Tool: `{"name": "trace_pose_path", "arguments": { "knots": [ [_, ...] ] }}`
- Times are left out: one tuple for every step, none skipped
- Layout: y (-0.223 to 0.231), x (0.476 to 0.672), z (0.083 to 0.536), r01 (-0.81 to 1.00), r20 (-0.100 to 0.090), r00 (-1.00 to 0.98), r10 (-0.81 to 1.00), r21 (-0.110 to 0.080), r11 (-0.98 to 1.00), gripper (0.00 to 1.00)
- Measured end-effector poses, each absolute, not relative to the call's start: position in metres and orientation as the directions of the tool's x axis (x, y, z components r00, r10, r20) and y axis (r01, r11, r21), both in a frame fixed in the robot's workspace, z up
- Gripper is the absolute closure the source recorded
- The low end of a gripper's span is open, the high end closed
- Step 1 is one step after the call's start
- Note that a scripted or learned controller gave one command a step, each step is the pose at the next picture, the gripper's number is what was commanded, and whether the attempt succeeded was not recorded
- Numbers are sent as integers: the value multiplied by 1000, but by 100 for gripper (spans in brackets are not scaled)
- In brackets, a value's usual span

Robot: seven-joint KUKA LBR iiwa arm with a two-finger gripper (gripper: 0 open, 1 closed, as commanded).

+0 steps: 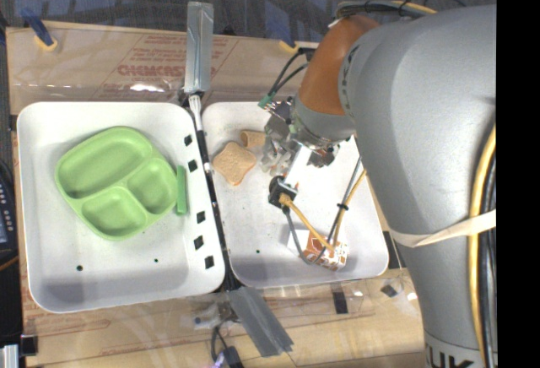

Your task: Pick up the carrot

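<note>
My gripper (278, 154) hangs low over the back middle of the right bin (253, 269), under the grey arm with its orange band. Just left of it lie a tan slice of toast (233, 164) and a smaller tan piece (251, 139), both close to the gripper. A small orange-and-white thing (325, 255) sits near the right bin's front edge; I cannot tell whether it is the carrot. The arm covers the bin's right side.
The left bin (51, 273) holds a green divided plate (114, 181) with a thin green stick (180, 189) against its right edge. A grey divider (200, 46) runs between the bins at the back.
</note>
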State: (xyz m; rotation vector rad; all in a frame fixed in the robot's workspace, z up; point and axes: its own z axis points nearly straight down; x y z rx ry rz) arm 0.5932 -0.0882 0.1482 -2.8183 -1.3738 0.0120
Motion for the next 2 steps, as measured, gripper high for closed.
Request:
{"name": "trace_pose_path", "arguments": {
  "knots": [
    [-89, 594, 149, 788, -3, 616, 788, -7, -616, 0],
    [-165, 561, 209, 845, -1, 534, 845, -2, -534, 0]
  ]
}}
